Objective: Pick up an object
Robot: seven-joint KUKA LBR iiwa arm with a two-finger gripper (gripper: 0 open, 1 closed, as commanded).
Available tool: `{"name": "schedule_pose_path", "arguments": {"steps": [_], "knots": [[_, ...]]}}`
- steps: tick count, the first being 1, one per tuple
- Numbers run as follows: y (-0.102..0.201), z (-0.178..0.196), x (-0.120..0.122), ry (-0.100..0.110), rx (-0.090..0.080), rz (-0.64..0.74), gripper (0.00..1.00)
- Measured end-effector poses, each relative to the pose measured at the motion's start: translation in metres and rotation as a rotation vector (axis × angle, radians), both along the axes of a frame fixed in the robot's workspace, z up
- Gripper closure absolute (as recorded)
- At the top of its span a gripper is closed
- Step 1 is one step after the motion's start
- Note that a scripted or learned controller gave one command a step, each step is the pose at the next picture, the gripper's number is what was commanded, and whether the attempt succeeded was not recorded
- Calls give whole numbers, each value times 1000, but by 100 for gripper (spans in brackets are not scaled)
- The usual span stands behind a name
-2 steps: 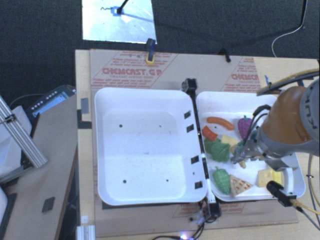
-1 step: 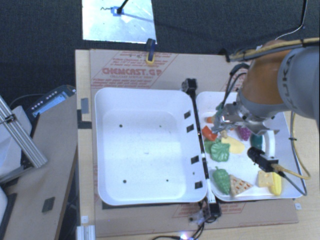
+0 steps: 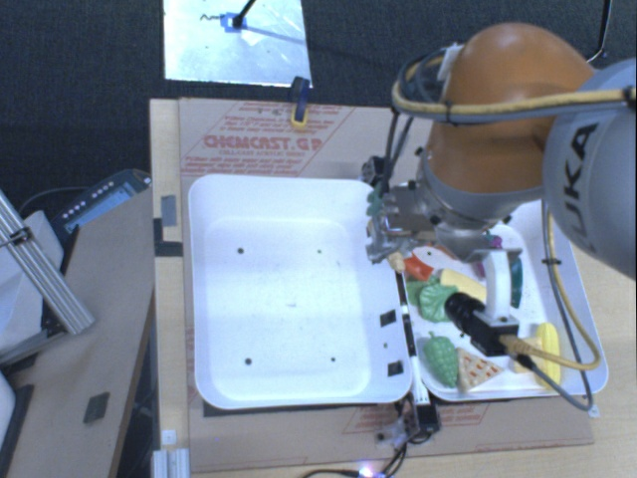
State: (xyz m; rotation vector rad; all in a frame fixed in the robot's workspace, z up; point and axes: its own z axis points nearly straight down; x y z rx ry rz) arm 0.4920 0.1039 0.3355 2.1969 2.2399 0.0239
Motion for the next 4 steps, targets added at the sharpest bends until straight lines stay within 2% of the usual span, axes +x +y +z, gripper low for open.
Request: {"name": "schedule_pose_path", "arguments": {"steps": [1,2,3,4], "knots": [[-119,-30,-5,12,-11,-28,100],[-198,-70,-6,15,-11,-27,100],[-139,-113,26,15,-6,-10,100],[-40,-8,49,0,-3,-4,100]]}}
